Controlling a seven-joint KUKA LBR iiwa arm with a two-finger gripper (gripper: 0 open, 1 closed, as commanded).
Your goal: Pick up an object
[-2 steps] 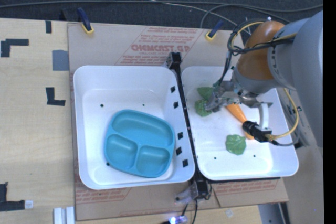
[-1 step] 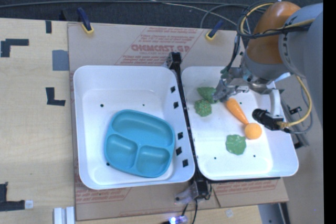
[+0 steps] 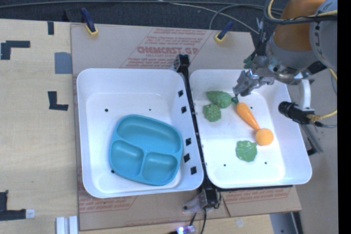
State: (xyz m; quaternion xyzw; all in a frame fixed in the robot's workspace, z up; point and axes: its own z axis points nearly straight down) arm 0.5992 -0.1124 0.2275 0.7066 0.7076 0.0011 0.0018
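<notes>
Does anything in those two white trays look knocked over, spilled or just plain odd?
Nothing stands out. The blue divided plate lies flat in the left bin. In the right bin, three green pieces, a carrot and a small orange ball lie loose but inside the walls. The tool hovers near the carrot's tip.

In the right white plastic bin [image 3: 296, 172], three green leafy toy pieces [image 3: 219, 98] [image 3: 212, 113] [image 3: 246, 150] and an orange toy carrot [image 3: 247, 115] touching an orange ball [image 3: 264, 137] are crowding the middle, leaving open floor along the near wall. A blue divided plastic tray [image 3: 145, 149] is occupying the left white bin [image 3: 93, 85], its far strip lying open.
</notes>
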